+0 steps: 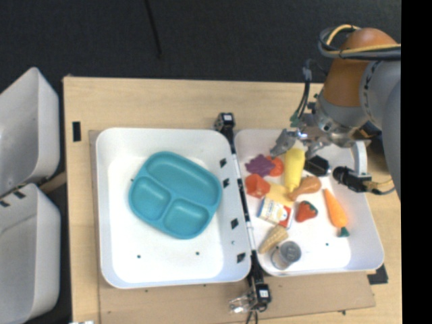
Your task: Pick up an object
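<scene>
My gripper [302,142] hangs over the back of the right bin [361,245], just above the top of a yellow bottle-shaped toy [293,167]. Its fingers [286,141] are spread with nothing between them. Close by lie a purple piece [259,165], a small red piece [276,167], an orange-red piece [256,185], a tan-orange piece [308,185], a strawberry [306,210], a carrot [335,209], a small white carton [273,212], a cone-shaped piece [274,237] and a grey round can [289,253].
The left bin [118,262] holds a teal divided plate [176,194]. A black ridge with clips [237,194] separates the two bins. The arm's orange band [347,73] rises at the right. White chair-like shapes [23,127] stand at the left edge.
</scene>
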`<state>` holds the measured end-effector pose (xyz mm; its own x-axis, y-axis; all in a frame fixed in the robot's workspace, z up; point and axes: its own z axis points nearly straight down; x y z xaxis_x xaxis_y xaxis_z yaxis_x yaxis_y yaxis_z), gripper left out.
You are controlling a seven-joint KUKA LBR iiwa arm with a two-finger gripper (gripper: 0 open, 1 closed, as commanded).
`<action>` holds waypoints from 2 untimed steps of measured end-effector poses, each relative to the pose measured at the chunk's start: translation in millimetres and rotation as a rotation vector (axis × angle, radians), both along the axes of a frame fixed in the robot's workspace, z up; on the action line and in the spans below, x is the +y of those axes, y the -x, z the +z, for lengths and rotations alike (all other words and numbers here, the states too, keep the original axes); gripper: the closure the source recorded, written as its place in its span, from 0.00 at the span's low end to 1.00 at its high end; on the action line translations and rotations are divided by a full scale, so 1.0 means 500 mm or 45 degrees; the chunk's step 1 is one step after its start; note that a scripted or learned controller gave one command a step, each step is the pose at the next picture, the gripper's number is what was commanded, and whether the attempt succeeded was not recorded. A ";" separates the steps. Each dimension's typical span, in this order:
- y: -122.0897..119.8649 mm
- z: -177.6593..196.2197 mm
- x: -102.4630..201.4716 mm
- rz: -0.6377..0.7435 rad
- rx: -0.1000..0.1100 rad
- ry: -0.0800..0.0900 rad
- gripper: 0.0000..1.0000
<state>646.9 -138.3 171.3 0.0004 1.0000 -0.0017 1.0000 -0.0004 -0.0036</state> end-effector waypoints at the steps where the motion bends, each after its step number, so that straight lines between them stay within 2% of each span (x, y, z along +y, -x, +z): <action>1: 0.001 -0.105 -0.015 -0.004 -0.019 0.013 0.00; 2: -0.006 -0.130 -0.027 -0.007 -0.017 0.009 0.00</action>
<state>649.8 -151.7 106.5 0.0058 0.9999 -0.0088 0.9999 -0.0057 0.0100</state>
